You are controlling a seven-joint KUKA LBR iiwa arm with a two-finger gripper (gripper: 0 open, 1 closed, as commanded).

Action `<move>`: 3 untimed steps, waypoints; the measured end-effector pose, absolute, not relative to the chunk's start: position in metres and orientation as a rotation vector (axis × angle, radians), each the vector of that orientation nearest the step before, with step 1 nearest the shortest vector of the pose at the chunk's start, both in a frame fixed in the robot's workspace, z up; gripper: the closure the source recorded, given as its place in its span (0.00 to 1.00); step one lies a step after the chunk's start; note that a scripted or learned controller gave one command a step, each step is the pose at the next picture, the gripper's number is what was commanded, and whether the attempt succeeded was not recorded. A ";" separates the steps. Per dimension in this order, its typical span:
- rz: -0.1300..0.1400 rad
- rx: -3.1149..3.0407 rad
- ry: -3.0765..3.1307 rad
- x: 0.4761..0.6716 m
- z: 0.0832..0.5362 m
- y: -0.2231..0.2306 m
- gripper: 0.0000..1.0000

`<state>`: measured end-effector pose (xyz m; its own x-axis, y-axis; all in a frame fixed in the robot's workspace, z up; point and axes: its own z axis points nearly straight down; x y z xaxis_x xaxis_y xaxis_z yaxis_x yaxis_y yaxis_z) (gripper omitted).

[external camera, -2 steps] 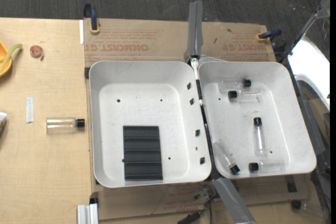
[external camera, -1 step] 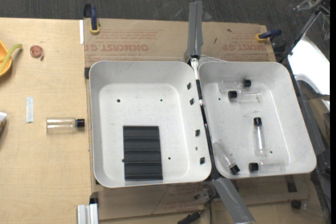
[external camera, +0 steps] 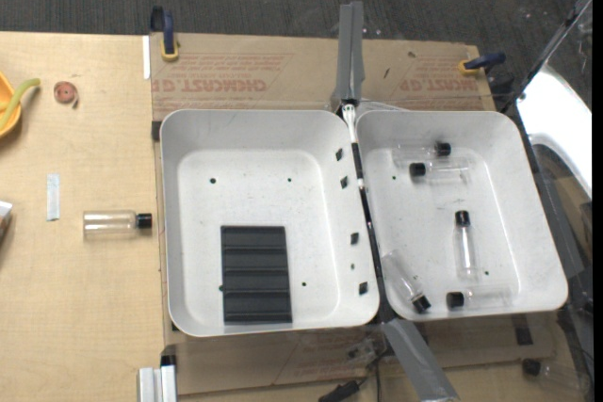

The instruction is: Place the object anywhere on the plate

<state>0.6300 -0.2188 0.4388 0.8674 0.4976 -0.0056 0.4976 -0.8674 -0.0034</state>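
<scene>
Bench [external camera: 94, 297] bears two bins [external camera: 188, 146], one vial [external camera: 117, 222]

A white, curved part of the arm [external camera: 554, 113] sits at the far right, just beyond the upper right corner of the right bin [external camera: 513, 132], off to its side.

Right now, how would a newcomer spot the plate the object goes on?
Look at the left white bin. In its lower middle lies a dark ribbed plate, flat on the floor. It is the one black rectangle; the clear vials lie in the right bin.
</scene>
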 end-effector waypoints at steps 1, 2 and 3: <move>0.006 -3.126 -0.312 0.621 0.440 -0.131 0.00; 0.009 -3.121 -0.352 0.637 0.430 -0.212 0.00; 0.009 -3.119 -0.362 0.565 0.440 -0.222 0.00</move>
<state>0.5646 -0.2225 0.4402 0.9735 0.2287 -0.0053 0.2287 -0.9735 -0.0019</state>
